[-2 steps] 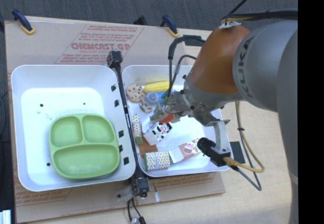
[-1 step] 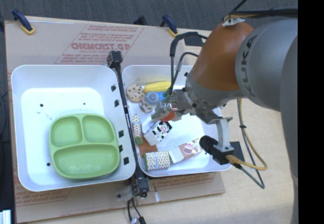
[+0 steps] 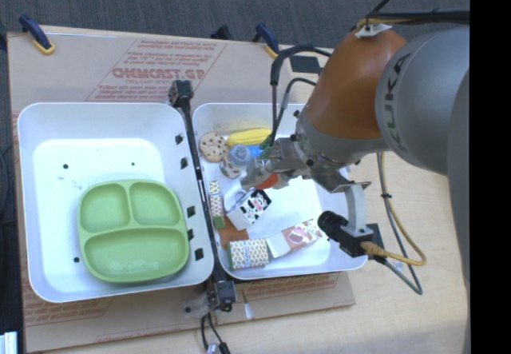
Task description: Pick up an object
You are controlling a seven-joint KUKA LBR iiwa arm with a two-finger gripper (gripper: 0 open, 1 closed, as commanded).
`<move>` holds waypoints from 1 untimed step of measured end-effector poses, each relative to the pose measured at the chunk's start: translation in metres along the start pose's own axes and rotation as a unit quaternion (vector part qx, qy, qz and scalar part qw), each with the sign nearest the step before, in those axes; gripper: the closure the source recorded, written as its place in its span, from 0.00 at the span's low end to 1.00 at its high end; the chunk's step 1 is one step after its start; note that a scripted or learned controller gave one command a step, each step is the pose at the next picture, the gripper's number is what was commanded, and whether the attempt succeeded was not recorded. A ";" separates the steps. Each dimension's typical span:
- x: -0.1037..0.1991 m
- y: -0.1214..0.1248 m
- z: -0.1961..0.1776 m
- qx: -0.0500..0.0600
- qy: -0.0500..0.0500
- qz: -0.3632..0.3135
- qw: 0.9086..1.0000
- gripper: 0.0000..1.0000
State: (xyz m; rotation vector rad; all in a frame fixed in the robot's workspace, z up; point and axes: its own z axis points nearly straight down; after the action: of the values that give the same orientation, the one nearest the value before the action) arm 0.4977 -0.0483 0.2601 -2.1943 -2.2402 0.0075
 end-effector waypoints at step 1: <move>0.000 0.000 -0.010 0.000 0.000 -0.003 1.000 1.00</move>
State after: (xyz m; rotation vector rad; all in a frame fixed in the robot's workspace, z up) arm 0.4981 -0.0480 0.2701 -2.1871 -2.2460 0.0080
